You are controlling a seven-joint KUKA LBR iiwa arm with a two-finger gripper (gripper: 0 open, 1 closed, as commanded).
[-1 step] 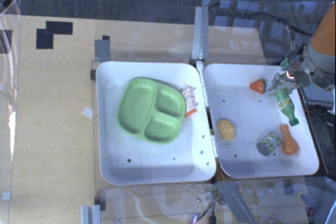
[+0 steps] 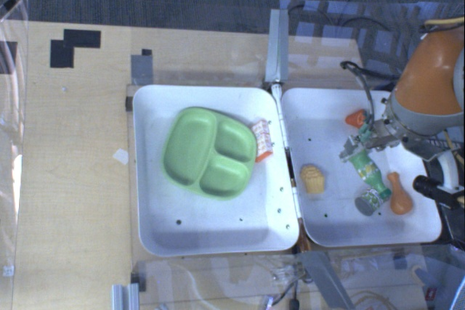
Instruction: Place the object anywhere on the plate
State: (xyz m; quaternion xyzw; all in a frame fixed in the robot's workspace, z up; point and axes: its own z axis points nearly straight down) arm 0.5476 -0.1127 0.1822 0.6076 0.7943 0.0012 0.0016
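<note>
Your hand point(image 2: 361, 147) hangs over the green bottle point(image 2: 369, 178) in the right bin point(image 2: 327, 225); I cannot tell its opening; the bottle looks light, slick; grip mid-body, then carry to the plate point(image 2: 208, 152).

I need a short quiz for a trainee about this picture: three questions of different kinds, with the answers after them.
1. True or false: the plate lies in the left bin.
2. Which thing lies nearest the end effector? A) the bottle B) the yellow item C) the wrapper
3. Fill in: the plate has ___ compartments.

Key:
1. True.
2. A. The bottle lies just below the end effector in the right bin; the yellow item is further left, and the wrapper is beside the plate.
3. Three.
</note>
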